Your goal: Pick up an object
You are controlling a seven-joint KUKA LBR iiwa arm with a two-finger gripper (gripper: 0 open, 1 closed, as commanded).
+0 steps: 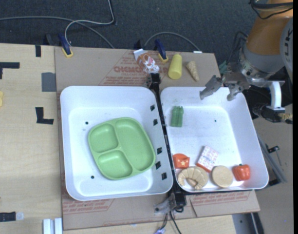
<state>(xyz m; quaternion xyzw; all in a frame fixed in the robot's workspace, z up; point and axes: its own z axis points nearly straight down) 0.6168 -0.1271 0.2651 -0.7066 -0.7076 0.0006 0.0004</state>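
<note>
Food pieces (207, 169) crowd the right bin's (236, 126) near edge, well apart from the tool (220, 89), which hangs spread and empty above the far edge.

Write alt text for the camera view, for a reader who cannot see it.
A robot gripper hovers open over the far edge of the right bin, holding nothing. That bin contains a green block and, along its near edge, several small toy food pieces; the left bin holds a green divided plate.
</note>
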